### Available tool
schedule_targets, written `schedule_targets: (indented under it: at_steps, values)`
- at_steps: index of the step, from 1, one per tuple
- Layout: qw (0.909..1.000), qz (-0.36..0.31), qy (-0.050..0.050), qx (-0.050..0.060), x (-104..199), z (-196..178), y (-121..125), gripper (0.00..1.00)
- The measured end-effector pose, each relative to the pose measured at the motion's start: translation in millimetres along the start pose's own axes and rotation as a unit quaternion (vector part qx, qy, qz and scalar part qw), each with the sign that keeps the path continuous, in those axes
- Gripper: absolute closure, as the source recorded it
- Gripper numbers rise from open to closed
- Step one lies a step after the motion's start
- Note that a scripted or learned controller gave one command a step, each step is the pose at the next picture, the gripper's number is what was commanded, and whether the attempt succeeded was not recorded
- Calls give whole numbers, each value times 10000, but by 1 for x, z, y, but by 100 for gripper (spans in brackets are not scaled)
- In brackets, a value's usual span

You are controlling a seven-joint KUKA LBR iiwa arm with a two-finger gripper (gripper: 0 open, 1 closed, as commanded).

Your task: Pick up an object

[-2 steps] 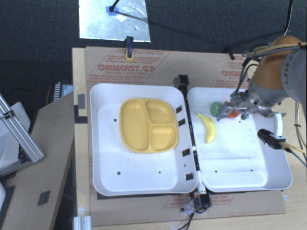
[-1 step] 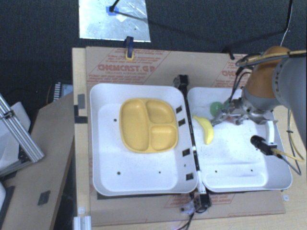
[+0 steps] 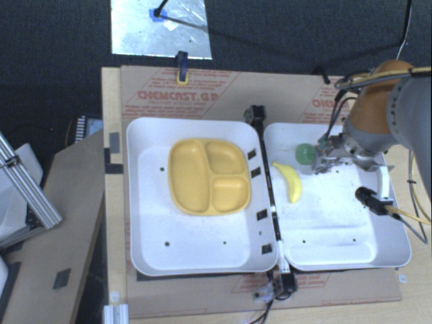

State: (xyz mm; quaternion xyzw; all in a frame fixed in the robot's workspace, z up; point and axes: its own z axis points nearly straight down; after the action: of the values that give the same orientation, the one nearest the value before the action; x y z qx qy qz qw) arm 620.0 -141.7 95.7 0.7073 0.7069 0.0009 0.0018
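A yellow banana (image 3: 289, 181) lies in the right bin (image 3: 337, 248) near its left wall. A small green round object (image 3: 305, 154) sits just behind it, near the bin's back left. My gripper (image 3: 324, 159) hangs low over the right bin, right beside the green object and a little right of the banana. Nothing shows between its fingers. The arm with its orange band (image 3: 375, 106) reaches in from the right.
A yellow three-compartment plate (image 3: 208, 176) lies in the left bin (image 3: 155, 248). A black divider strip (image 3: 264, 194) runs between the two bins. The front half of the right bin has bare white floor.
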Motion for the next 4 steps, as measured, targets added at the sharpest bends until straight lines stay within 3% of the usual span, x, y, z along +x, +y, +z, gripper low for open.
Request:
schedule_targets:
  at_steps: [3, 4]
  values:
    - [10000, -28, -6, -27, -10, -182, 6, 100]
    - [10000, -53, 14, 10, 49, -183, -5, 100]
